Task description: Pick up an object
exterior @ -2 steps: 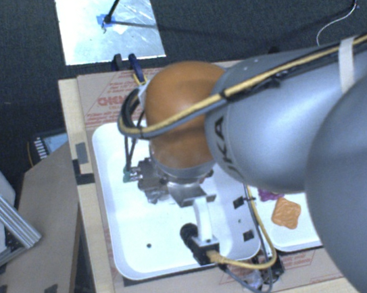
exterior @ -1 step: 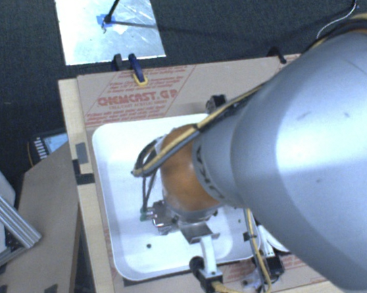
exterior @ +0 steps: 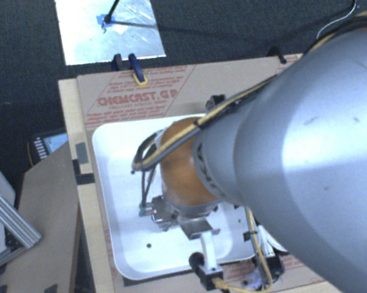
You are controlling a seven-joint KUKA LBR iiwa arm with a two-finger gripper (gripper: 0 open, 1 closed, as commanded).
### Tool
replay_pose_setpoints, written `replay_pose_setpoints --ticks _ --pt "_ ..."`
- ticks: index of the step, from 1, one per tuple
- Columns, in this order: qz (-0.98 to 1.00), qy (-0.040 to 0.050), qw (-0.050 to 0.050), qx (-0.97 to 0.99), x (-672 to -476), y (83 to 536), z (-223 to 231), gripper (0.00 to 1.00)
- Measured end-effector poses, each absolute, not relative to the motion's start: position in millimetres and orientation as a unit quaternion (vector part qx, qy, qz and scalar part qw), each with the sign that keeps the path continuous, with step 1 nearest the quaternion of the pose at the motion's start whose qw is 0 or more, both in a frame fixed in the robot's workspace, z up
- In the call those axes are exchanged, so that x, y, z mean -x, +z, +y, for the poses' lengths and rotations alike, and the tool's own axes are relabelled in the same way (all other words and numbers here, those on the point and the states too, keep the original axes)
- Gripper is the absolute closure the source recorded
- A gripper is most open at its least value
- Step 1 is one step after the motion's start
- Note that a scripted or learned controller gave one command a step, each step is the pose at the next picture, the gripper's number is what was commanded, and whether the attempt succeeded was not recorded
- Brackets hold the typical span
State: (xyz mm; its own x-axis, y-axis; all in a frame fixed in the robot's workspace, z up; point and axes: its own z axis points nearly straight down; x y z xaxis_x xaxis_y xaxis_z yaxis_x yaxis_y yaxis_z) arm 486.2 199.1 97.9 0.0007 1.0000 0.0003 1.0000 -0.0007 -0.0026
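My grey arm with its orange band (exterior: pixel 180 167) reaches in from the right and covers most of the white left bin (exterior: pixel 121 206). The gripper (exterior: pixel 154 211) hangs low over the bin's middle, seen from above as a cluster of metal parts under the wrist. A tiny dark speck (exterior: pixel 148 245) lies on the bin floor just in front of the gripper. Whatever lies under the wrist and arm is hidden, and I see nothing held.
The bin rests on a brown board printed in red (exterior: pixel 138 96), clamped at the back by a yellow and blue clip (exterior: pixel 137 71). A shiny sheet (exterior: pixel 109 24) lies behind. An aluminium bar (exterior: pixel 2 210) and a wooden side table (exterior: pixel 52 230) stand to the left.
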Motion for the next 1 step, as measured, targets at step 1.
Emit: replay_pose_setpoints --ticks 1 --pt "-0.706 0.0009 0.001 0.708 -486.6 108.1 199.1 1.0"
